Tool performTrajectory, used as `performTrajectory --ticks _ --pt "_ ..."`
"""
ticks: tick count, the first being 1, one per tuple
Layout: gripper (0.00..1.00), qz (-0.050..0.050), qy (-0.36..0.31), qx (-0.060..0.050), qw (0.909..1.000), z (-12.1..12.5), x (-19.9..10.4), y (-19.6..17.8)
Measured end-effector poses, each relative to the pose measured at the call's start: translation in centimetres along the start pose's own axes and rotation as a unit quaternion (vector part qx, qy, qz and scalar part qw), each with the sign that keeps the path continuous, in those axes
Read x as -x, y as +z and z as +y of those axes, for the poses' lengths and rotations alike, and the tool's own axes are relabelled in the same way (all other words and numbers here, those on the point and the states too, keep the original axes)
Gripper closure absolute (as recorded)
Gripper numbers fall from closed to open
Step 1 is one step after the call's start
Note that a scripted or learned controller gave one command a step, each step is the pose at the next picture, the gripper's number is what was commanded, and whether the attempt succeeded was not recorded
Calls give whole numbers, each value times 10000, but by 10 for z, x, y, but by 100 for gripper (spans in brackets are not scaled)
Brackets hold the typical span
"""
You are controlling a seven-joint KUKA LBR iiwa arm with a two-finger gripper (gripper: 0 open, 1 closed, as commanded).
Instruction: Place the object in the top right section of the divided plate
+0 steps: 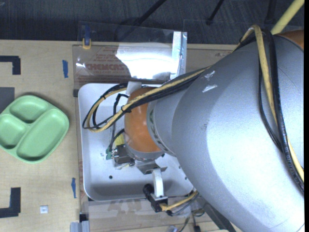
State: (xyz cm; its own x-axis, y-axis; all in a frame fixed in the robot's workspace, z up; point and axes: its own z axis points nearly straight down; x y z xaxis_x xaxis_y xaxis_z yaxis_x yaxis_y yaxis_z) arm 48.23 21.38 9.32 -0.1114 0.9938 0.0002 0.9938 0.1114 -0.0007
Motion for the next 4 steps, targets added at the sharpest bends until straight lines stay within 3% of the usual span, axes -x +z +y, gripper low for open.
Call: performTrajectory --ticks 1,2,4 --pt "100 -1 -670 -1 9978 -3 0 -64" --pt "0 -1 -671 0 9977 -3 0 -64" --pt "0 -1 -671 0 9977 -3 0 -64"
